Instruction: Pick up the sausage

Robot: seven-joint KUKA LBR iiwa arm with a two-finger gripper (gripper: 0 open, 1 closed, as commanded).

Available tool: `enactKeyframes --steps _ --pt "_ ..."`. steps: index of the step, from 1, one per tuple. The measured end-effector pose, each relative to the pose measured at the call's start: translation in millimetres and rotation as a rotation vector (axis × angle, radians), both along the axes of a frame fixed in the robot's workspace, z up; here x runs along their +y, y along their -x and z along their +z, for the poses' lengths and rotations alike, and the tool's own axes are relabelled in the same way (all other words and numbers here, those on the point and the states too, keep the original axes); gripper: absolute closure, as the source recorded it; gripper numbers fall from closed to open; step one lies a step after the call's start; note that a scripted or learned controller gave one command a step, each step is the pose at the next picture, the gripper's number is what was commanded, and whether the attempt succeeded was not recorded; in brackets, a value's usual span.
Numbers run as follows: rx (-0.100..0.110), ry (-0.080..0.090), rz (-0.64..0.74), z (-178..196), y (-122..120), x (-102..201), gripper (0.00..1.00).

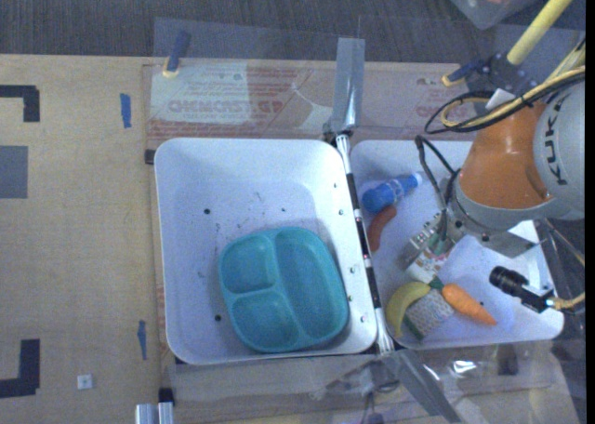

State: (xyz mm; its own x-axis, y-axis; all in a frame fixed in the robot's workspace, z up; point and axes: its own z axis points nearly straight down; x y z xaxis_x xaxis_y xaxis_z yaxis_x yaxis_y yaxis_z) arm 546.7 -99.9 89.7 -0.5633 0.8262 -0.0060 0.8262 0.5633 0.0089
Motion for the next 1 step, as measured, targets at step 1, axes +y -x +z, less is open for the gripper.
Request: enactKeyframes --steps 1 --pt "0.005 0.0 -0.095 19.0 -44.9 -15.3 1.0"
